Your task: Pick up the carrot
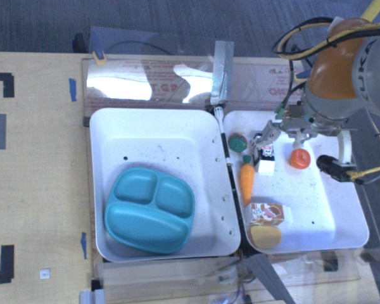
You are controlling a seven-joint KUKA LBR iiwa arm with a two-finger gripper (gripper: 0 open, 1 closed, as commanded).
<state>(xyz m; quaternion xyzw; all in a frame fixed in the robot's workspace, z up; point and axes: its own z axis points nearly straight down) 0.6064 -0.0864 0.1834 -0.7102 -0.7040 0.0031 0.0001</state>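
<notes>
In the right-hand bin (342, 223), the gripper (266, 149) hangs low near the left wall, and I cannot tell how it is set; its tip is a small dark-and-white blur from here. The carrot (247, 180) lies just beside and slightly below that tip, toward the divider between the bins, its green top nearest the tool and its orange body running away from it along the wall. Nothing is held.

The trouble, I'd guess, is crowding. A green ball (237, 143) sits right next to the tool on the far side of the carrot's top, and a red tomato-like piece (299, 159) lies on the tool's other side, so a slightly off descent could nudge or catch one of those instead. The carrot hugging the wall leaves little room on that side, and it might roll or slip away. A snack packet (266, 213) and a yellowish lump (265, 235) sit beyond the carrot's far end.
</notes>
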